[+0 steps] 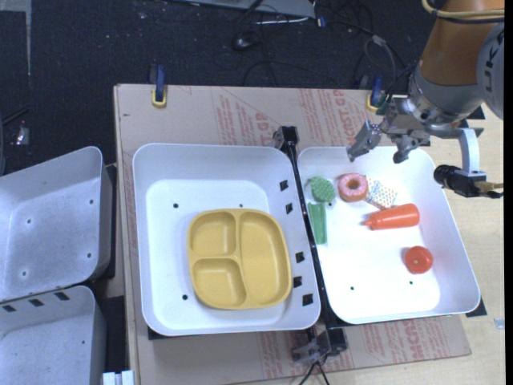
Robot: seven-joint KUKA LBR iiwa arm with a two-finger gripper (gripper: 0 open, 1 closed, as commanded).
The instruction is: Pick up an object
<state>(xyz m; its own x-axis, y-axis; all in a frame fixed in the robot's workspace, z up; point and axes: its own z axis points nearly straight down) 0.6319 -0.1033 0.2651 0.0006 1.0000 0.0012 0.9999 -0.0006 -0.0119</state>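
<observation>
End effector [380, 144], upper right of frame, fingers spread open and holding nothing, above the right bin's [385, 295] top edge. Right bin: one donut [353, 187], one carrot [393, 216], one tomato [418, 259], one green brush [320, 207]. Left bin [160, 215]: one yellow tray [239, 258].
</observation>
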